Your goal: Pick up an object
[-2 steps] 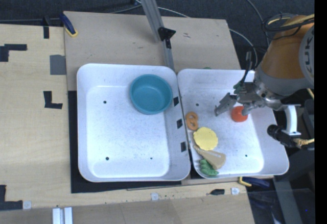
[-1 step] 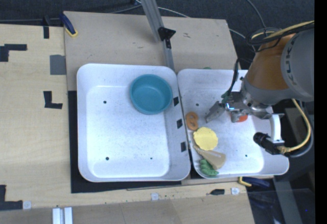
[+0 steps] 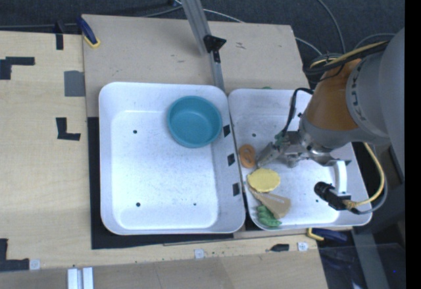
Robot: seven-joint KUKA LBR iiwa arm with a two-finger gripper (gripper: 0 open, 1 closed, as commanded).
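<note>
Nothing is lifted yet, as far as we can judge: every object we see lies on the floor of a bin, and none sits between the fingers of the gripper (image 3: 266, 155). The pick is therefore not yet made; the closing, the grasp and the lift all remain.

We see the arm (image 3: 342, 106) reaching in from the right over the right bin (image 3: 263, 100), with its orange band above the wrist and the gripper low over the bin's left half. The fingers point toward the left wall, and they look slightly parted with nothing between them, though the view is small and blurred there, so we offer that as a likely reading and not a firm one.

Candidates for the pick cluster just below and left of the fingertips. A small brown piece (image 3: 247, 155) lies just beside the tips, against the wall that divides the bins; it looks like the nearest thing to the jaws, close to their left but not between them. A yellow disc (image 3: 263, 180) lies just below the gripper, near it but apart. Below that rests a tan wedge (image 3: 275, 203), touching or overlapping a green piece (image 3: 266, 216) at the bin's lower edge.

In the left bin (image 3: 125, 169) a blue bowl (image 3: 194, 121) sits in the upper right corner, well apart from the gripper.
</note>
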